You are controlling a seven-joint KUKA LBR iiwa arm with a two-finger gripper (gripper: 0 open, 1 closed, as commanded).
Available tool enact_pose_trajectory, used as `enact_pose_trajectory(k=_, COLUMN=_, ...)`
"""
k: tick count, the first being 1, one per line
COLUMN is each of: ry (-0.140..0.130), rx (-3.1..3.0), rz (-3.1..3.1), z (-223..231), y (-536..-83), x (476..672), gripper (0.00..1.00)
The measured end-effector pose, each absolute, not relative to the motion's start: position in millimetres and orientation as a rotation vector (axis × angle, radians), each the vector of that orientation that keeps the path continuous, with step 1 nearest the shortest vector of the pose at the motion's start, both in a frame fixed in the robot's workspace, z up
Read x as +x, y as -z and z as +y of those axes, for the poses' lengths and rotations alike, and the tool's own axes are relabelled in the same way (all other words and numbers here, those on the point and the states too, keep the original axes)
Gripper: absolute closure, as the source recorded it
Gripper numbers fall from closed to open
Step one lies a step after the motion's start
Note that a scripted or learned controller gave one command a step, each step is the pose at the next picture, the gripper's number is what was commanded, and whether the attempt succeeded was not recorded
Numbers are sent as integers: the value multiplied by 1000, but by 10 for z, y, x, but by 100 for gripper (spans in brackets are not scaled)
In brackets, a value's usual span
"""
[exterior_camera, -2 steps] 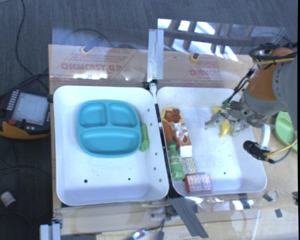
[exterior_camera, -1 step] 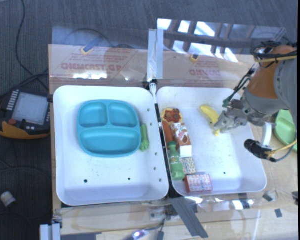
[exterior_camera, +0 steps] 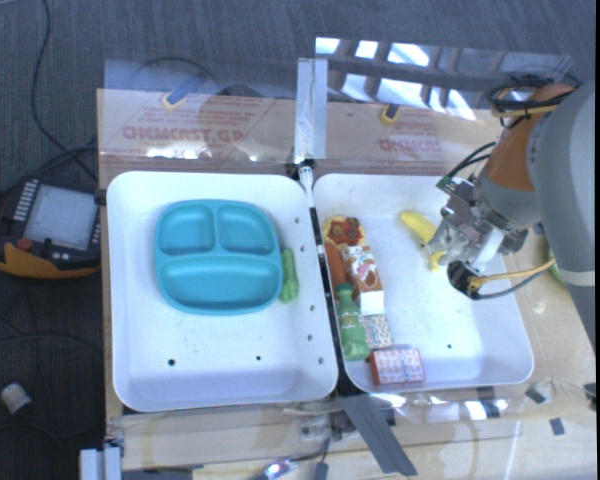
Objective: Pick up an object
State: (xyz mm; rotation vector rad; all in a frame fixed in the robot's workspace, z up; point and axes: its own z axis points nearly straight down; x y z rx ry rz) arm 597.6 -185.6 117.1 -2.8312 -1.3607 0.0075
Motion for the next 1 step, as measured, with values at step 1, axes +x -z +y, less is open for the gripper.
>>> enact_pose_trajectory(k=1, ry=-9, rx=-2833, rz=-1360, z=-1862, y=-1173, x=5974, gripper=0)
